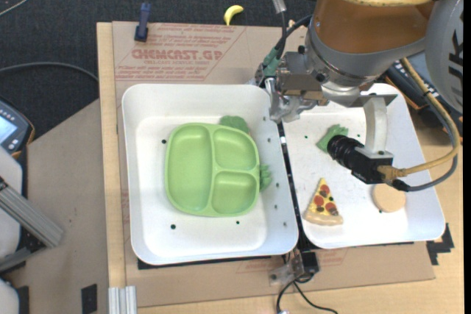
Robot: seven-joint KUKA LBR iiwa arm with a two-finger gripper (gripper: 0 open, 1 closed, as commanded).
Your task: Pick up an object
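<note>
Gripper (pixel 283 108) low over the divider between bins; finger spread cannot be told.
Pizza slice toy (pixel 324 204) lies in right bin (pixel 419 224); green divided plate (pixel 213 169) in left bin (pixel 143 232).

Pale green divided plate (pixel 213 170) in a white bin (pixel 140 158) — the pizza slice (pixel 323 203) is yellow, dotted red and green.

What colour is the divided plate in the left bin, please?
Light green, seen clearly in the camera view: the divided plate.
</note>
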